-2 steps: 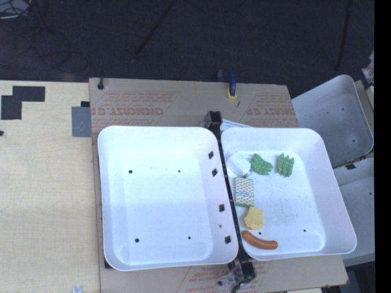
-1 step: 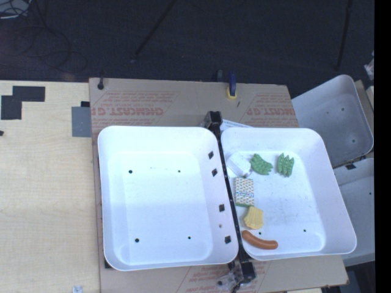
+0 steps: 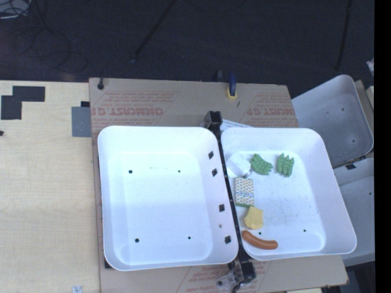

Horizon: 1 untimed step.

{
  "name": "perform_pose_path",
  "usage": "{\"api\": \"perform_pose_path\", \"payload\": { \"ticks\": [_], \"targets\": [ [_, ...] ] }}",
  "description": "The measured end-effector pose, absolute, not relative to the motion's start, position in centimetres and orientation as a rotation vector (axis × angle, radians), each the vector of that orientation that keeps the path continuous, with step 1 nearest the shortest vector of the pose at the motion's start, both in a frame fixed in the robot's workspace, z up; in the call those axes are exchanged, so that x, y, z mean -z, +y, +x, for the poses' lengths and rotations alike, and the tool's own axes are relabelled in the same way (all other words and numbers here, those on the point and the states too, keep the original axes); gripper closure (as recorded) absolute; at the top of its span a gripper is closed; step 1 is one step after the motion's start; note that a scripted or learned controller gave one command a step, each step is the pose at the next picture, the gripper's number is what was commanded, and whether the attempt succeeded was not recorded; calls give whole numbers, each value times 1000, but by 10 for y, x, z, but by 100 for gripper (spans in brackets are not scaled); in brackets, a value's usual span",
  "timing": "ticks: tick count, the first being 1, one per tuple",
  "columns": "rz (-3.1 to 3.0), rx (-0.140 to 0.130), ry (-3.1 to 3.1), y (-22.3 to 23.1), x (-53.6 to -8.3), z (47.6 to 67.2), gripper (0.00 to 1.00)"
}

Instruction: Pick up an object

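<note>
Camera view: two shallow white bins side by side on the desk [image 3: 49,194]
Left bin [image 3: 116,249]: bare white floor with a few dark holes
Right bin [image 3: 330,182]: carries all the candidates, crowded toward its 9 o'clock wall by the divider
Green pieces: two small leafy toys, green piece A [image 3: 261,164] and green piece B [image 3: 285,164], side by side near 11 o'clock of the bin, just apart
White piece [image 3: 239,162]: pale, lying just at 9 o'clock of green piece A, hard to read against the floor
Patterned block [image 3: 244,191]: boxy, stiff-looking; flat sides probably give the surest hold
Yellow piece [image 3: 253,217]: just at 6 o'clock of the block, seemingly touching it
Sausage [image 3: 259,243]: orange-red, at 7 o'clock of the bin, lying crosswise; likely light and smooth (it may roll), best pinched across its narrow middle
Handling: all look like small light toys; the sausage stands freest of its neighbours
Claw: I cannot tell its state, nor how the things lie relative to it, from this view
</note>
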<state>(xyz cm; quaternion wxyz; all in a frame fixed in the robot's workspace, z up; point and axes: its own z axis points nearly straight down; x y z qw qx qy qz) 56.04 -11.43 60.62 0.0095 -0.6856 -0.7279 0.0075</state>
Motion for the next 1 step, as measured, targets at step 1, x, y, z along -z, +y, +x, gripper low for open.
{"api": "perform_pose_path", "payload": {
  "ticks": [1],
  "targets": [
    [-2135, -25, -2277, -113, -616, 561, 100]
  ]
}}
